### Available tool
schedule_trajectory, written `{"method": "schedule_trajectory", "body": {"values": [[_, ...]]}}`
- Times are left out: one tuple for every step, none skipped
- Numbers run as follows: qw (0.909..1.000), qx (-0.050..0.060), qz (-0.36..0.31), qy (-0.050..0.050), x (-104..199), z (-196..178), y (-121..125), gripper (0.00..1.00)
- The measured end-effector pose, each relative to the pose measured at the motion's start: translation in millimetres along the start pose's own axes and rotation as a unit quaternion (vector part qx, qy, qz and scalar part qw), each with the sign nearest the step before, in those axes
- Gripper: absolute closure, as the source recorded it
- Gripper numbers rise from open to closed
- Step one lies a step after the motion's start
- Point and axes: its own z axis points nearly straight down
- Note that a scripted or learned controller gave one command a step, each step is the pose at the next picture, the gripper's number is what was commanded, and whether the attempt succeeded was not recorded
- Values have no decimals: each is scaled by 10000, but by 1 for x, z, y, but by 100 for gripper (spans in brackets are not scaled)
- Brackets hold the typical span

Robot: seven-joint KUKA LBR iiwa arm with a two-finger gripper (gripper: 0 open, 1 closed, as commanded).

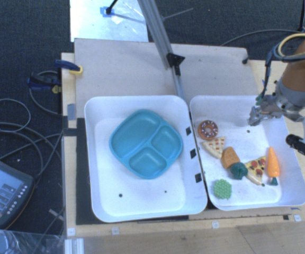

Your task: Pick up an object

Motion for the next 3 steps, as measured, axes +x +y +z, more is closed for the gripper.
{"method": "schedule_trajectory", "body": {"values": [[10000,7,9,-4,-9,-50,3,100],[10000,-6,-18,-7,-8,-115,11,100],[10000,3,-24,-4,-9,-154,13,100]]}}
